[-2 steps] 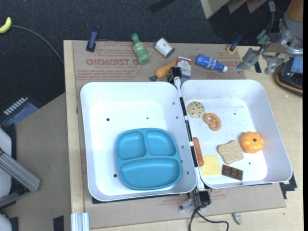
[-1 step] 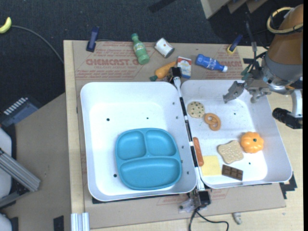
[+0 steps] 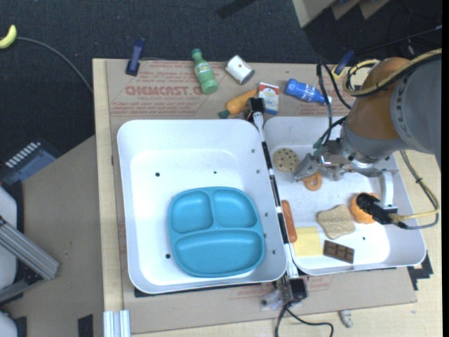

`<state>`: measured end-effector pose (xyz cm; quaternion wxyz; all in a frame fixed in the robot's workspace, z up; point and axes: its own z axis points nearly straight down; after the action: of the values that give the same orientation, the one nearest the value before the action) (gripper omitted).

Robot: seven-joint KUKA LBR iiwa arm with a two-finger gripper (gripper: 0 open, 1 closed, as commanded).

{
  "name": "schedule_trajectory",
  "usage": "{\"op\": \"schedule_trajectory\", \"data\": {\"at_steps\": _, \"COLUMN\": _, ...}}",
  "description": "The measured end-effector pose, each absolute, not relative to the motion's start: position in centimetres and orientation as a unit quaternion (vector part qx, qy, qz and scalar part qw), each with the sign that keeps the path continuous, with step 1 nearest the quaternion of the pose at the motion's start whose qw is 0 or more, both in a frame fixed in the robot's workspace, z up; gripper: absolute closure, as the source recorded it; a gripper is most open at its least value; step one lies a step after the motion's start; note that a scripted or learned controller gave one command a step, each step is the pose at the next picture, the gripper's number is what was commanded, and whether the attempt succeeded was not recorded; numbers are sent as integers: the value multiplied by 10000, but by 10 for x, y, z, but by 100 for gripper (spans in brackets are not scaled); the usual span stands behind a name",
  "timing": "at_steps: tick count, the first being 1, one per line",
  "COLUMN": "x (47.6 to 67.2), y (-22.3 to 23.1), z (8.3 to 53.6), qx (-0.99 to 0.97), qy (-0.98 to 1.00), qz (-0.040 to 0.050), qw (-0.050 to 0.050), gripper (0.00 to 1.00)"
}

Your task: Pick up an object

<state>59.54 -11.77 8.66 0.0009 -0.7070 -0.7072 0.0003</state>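
Note:
My gripper [image 3: 313,168] hangs over the upper middle of the right bin [image 3: 407,241], at the end of the grey arm with the orange band that comes in from the right. Just below it lies a small orange-brown piece [image 3: 313,182], close to or touching the gripper; I cannot tell whether it is gripped. A round brown cookie [image 3: 284,159] lies to the gripper's left. Nearer the front are a toast slice [image 3: 337,220], an orange fruit [image 3: 365,208], a yellow cheese slice [image 3: 307,242], a chocolate bar [image 3: 339,250] and a hot dog [image 3: 286,219].
The left bin [image 3: 140,160] holds a blue divided plate [image 3: 215,230]. Behind the bins lie a green bottle [image 3: 205,72], a white can [image 3: 240,69], a small carton [image 3: 268,97], a blue bottle [image 3: 305,90] and an orange item [image 3: 237,104]. Cables run by the arm.

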Motion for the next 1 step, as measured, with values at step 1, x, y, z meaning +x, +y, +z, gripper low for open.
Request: {"op": "schedule_trajectory", "data": {"at_steps": 1, "x": 596, "y": -118, "z": 97, "qx": -7073, "qy": -7069, "qz": -7, "qw": -8, "gripper": 100}}
